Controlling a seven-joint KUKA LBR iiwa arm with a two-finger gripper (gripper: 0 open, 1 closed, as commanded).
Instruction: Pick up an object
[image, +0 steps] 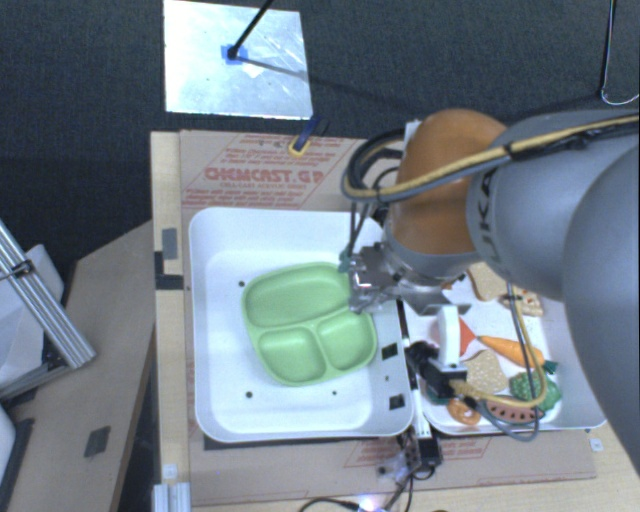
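Two white bins sit side by side on your bench (120, 300), on brown cardboard (255, 172) printed with red lettering. The arm (560, 190) comes in from the right, grey and bulky, and covers the upper part of the right bin (575, 425). Its orange band (445, 175) shows just above the wrist, with black and yellow cables looping over it.

Left bin (225, 260): you have one green tray (308, 322) lying flat near its middle, three compartments, one long and two smaller. The tray's right edge reaches towards the wall between the bins.

The gripper (362, 285) hangs over the tray's upper right corner, close to or touching the rim; which, you cannot tell from this angle. The wrist hides the tips, so whether it is spread or closed cannot be told, and nothing is seen clasped in it.

Right bin: small toy foods crowd the visible part. You can make out an orange carrot (512, 350), a tan slice (487, 372) beside it, a green piece (523, 384) at the right, and a red and white piece (447, 335) nearer the dividing wall. Others are too hidden to name.

Behind the bins, a silvery sheet (235, 60) lies on the dark floor.
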